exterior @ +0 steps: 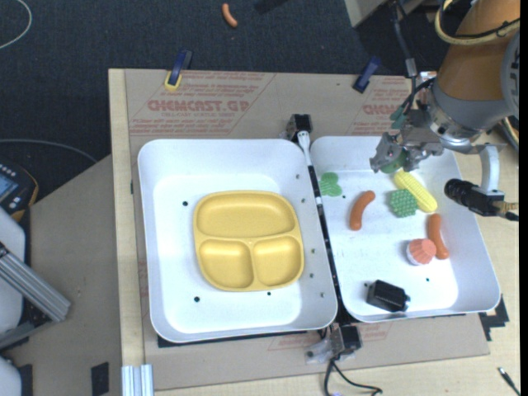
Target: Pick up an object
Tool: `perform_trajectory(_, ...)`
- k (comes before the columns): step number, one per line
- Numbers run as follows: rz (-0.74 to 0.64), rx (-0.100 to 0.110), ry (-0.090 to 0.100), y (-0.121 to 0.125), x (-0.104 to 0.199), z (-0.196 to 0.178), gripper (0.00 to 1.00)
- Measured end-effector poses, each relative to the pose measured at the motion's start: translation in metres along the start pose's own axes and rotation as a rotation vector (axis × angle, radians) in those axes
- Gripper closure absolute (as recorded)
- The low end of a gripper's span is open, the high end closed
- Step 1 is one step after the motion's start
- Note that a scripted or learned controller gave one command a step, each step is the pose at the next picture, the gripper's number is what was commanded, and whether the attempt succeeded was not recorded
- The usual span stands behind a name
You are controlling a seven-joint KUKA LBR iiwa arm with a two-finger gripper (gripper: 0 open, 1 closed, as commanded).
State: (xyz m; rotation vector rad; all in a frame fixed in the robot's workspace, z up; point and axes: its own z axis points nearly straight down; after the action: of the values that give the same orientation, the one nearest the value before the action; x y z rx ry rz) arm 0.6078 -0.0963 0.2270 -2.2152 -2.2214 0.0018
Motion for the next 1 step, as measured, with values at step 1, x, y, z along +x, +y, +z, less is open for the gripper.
perform_trajectory(1,0.005,0.002,0.0,-0.0454,0.008,0.012,1.0)
